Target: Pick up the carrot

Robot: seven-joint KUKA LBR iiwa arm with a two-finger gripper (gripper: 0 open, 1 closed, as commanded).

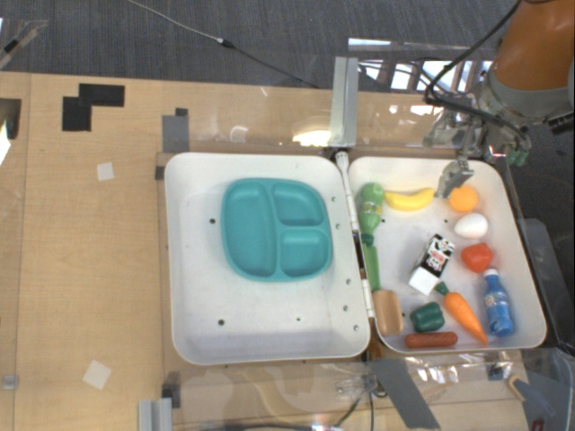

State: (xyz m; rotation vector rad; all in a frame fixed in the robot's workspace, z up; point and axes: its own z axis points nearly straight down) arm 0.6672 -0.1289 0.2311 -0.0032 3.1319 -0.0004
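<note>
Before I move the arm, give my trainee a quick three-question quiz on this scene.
1. True or false: the orange tapered carrot lies in the left white bin.
2. Which sits nearest the tool: A the yellow curved banana, B the blue bottle, C the teal divided plastic plate?
3. Fill in: the white egg lies just below the round ____ fruit.

Key: 1 false, it lies in the right bin; 2 A; 3 orange.
</note>
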